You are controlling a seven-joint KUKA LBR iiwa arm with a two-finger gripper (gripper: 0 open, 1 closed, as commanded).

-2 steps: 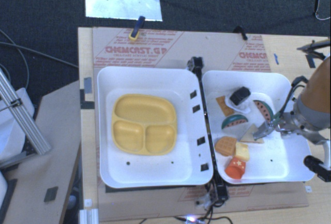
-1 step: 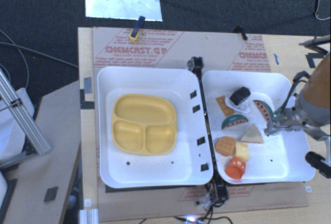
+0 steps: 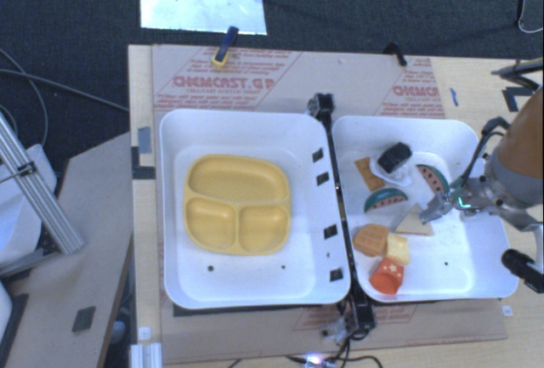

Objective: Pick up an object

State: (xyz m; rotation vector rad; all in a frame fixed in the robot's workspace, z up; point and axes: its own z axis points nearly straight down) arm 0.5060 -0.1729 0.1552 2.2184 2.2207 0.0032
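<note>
Currently the jaws are hovering low in the right bin [image 3: 459, 273], apparently touching a pale wedge [image 3: 414, 224]; whether open or closed, I cannot tell.

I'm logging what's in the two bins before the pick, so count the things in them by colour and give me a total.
Yellow: 2, the divided tray and a small block
Orange-brown: 2, a round piece and a flat cracker-like piece
Red: 1, a small piece
Black: 1, a chunky item
Watermelon-slice coloured: 2, and
Tan: 1, a wedge
Total: 9
</note>
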